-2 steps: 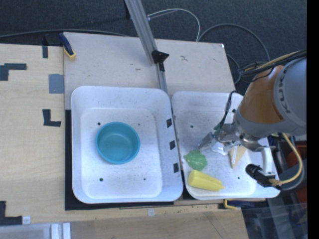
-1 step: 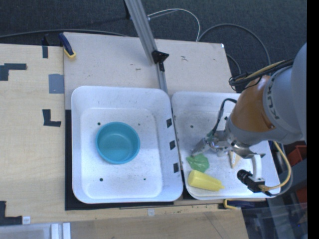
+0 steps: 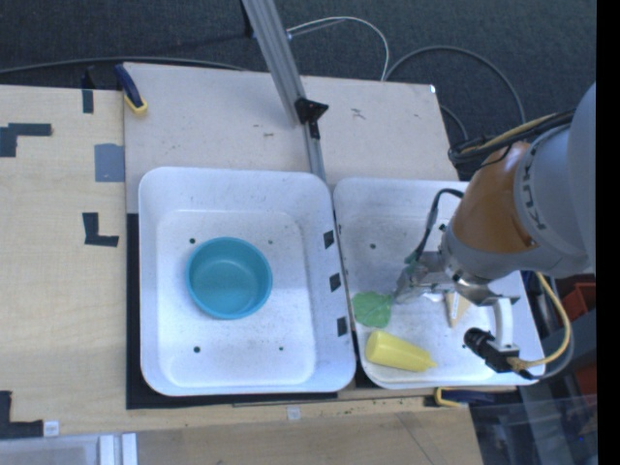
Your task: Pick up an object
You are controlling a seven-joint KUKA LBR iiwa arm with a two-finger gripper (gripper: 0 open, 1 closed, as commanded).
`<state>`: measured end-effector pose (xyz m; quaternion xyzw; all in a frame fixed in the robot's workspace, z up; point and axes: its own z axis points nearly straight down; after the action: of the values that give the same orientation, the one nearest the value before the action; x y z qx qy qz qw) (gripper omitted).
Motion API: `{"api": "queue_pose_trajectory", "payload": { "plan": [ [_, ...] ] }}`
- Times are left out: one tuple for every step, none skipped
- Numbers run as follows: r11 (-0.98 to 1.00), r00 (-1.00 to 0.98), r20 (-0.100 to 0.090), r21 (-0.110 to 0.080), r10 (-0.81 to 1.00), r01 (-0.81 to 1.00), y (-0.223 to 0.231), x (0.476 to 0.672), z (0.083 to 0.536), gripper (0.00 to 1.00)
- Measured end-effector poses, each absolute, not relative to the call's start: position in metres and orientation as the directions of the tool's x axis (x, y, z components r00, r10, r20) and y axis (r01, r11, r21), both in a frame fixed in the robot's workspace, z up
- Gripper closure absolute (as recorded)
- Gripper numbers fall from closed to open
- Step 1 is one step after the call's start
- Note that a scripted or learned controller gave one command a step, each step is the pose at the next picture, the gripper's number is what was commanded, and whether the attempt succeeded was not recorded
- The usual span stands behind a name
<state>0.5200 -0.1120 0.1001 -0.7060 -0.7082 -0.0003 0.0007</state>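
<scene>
- Camera view, looking down on both bins: the left bin (image 3: 160, 260) has a blue bowl (image 3: 229, 277) sitting about in the middle, well apart from everything else.
- The right bin (image 3: 387, 211) has a green object (image 3: 373, 309) and a yellow object (image 3: 397, 353) close together near its front edge, the yellow one nearer the front rim.
- The arm (image 3: 504, 211) reaches in from the right, and the gripper (image 3: 412, 287) is down low just beside the green object, on its upper right.
- Honestly can't tell whether the jaws are apart or together; the wrist hides them.
- My guess: it's going for the green one. To do that well I'd centre over it before closing, since it's right next to the bin wall and the yellow piece, so a sloppy approach could just shove it aside.
</scene>
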Motion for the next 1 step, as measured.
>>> {"api": "queue_pose_trajectory", "payload": {
  "plan": [
    [0.002, -0.002, 0.000, 0.002, 1.000, 1.000, -0.1088, 0.5282, 0.1458, 1.00]
  ]
}}
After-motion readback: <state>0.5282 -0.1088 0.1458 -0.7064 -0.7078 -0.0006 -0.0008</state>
